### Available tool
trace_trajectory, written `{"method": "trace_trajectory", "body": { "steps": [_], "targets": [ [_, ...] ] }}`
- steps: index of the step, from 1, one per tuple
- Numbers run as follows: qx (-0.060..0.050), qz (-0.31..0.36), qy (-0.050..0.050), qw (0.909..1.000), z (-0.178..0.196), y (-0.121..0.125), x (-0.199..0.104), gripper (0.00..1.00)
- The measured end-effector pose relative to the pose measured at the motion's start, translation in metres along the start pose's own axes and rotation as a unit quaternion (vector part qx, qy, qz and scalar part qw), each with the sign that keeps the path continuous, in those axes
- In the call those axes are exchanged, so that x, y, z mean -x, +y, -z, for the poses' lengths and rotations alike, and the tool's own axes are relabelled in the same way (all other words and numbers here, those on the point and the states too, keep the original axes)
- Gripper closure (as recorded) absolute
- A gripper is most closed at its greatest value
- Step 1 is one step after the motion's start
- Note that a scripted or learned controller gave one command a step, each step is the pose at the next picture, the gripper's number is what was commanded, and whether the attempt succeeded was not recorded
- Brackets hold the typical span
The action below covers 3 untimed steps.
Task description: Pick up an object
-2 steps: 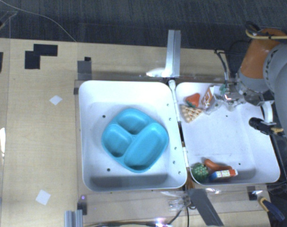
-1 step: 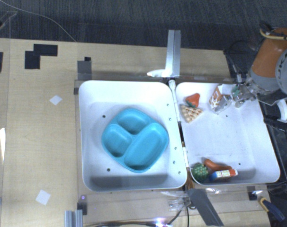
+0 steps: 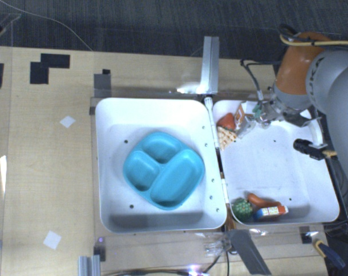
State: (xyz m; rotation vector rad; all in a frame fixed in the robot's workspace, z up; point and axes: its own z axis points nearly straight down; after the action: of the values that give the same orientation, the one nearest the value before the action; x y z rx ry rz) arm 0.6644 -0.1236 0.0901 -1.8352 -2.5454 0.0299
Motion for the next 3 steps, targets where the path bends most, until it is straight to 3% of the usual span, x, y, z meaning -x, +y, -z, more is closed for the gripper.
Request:
{"method": "trace_trajectory", "body": {
  "steps": [1,2,3],
  "targets": [
    [0.004,0.258,0.001,0.9662,0.011,0.008,-0.020,0.00],
    [0.014,0.248,-0.001,0.9686,0.118,0.005,-0.039,0.00],
    [0.012,0.138,0.001,0.9904,0.038,-0.018,-0.037,0.00]
  ]
}}
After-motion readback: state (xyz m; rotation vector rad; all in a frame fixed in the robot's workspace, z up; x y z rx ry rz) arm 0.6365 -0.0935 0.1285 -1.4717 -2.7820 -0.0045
